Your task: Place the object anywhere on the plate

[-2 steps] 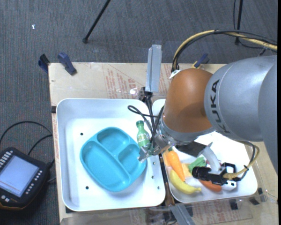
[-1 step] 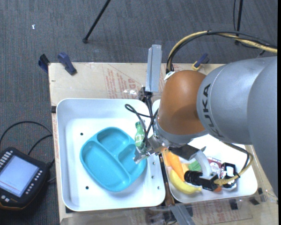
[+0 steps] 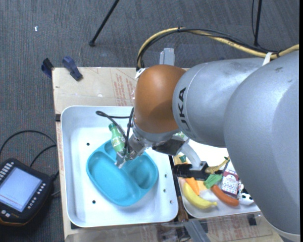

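A blue compartment plate (image 3: pixel 122 183) lies in the left white bin (image 3: pixel 73 135). My gripper (image 3: pixel 122 158) hangs over the plate's upper rim, under the orange band of the arm. A small green bottle-like object (image 3: pixel 116 137) sits tilted against the gripper's left side, just above the plate's upper edge. The wrist hides how it is held. A thin black cable (image 3: pixel 107 116) arcs out to the left above it.
The right bin (image 3: pixel 212 213) holds several toy foods: a yellow banana (image 3: pixel 199 200), an orange carrot (image 3: pixel 192 186), a red piece (image 3: pixel 224 196) and a small packet (image 3: pixel 231 181). The big grey arm covers most of that bin. A teach pendant (image 3: pixel 17 190) lies on the floor at left.
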Action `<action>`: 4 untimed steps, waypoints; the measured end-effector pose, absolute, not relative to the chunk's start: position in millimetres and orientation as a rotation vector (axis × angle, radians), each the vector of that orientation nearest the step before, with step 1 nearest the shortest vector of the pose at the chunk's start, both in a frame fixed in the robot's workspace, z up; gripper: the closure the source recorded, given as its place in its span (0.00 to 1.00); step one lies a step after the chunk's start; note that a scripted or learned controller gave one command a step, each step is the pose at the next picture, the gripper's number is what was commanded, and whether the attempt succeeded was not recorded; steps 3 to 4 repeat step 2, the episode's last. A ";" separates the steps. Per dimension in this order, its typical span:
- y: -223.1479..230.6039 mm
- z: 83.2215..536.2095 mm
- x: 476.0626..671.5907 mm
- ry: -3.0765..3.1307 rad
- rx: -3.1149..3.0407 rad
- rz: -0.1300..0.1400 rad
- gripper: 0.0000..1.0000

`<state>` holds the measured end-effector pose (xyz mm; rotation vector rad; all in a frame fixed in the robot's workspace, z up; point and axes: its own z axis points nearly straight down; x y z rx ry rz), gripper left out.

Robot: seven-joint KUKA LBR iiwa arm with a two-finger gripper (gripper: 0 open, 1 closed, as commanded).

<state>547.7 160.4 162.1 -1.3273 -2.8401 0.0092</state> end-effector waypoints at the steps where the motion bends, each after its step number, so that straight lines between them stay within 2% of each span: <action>1: 160.0 162.3 548.0 -2.840 -1.329 0.009 0.00; 4: 160.1 162.3 548.0 -2.840 -1.329 0.008 0.00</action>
